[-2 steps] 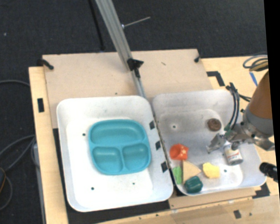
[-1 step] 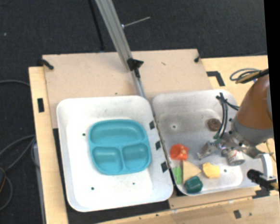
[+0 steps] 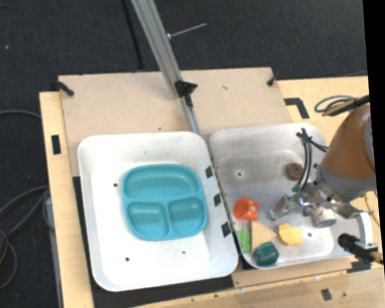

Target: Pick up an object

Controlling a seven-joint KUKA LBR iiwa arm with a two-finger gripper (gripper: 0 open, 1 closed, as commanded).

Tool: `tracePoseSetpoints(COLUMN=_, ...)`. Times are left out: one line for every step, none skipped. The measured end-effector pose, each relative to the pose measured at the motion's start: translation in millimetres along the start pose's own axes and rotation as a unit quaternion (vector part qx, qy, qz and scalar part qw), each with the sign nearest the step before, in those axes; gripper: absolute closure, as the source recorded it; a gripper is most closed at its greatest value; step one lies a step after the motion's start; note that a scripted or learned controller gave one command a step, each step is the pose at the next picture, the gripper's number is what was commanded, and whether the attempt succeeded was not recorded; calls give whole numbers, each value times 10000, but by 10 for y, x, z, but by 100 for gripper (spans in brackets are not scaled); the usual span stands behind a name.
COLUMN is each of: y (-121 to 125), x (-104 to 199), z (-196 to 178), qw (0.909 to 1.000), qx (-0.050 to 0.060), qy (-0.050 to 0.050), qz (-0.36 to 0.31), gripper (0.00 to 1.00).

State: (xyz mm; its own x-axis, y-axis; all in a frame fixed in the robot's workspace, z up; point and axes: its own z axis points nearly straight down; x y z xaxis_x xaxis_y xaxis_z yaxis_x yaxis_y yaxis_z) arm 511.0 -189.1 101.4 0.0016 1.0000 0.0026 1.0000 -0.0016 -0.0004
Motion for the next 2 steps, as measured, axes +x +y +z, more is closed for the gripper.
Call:
tracePoseSetpoints(y=10, x=-10, z=-110, qw=10000, qx=-18, qy=1, qz=17, gripper=100)
tracePoseSetpoints(y=2, x=-14, z=-546, qw=10000, qx=-35, qy=-25, qz=-24, gripper=100)
